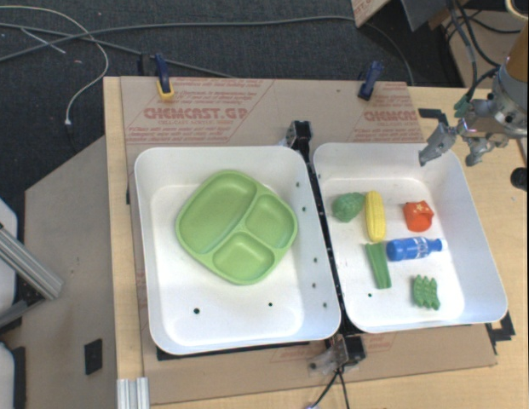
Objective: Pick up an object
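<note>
Tool (456, 146) spread, empty, above right bin's (481, 228) far edge; blue bottle (411, 248) looks light, stiff, slick, likely best pinched across its round body.

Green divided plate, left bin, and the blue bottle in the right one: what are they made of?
Green divided plate: looks like moulded plastic, matte to satin; one even colour, soft rounded compartment ridges, faint sheen.

Blue bottle: probably a plastic toy, glossier; bright highlight along the body, white cap end. Too small to tell whether hard or soft.

Both bins: seemingly thin formed white plastic with rounded lips.
</note>
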Robot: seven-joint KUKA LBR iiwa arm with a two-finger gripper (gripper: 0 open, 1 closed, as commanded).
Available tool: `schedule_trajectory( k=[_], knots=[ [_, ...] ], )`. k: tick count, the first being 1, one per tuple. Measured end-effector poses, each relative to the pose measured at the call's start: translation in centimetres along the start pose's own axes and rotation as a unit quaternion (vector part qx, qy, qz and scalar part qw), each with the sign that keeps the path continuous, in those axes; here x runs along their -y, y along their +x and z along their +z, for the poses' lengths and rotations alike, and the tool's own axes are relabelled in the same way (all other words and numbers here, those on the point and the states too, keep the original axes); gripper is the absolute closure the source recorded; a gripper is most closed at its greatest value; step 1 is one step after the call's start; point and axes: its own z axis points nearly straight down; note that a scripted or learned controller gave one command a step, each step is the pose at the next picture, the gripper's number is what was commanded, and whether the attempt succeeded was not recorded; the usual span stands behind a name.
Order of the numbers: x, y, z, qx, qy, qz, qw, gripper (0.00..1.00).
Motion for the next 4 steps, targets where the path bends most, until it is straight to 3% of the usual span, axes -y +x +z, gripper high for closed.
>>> schedule_trajectory(
  k=[1, 3, 4],
  knots=[
    [-0.1, 0.0, -0.2, 0.000, -0.002, 0.000, 1.0000, 0.00],
    [0.7, 0.8, 10.2, 0.000, 0.001, 0.000, 1.0000, 0.00],
    [0.5, 0.8, 15.1, 0.002, -0.004, -0.001, 1.0000, 0.00]
  ],
)
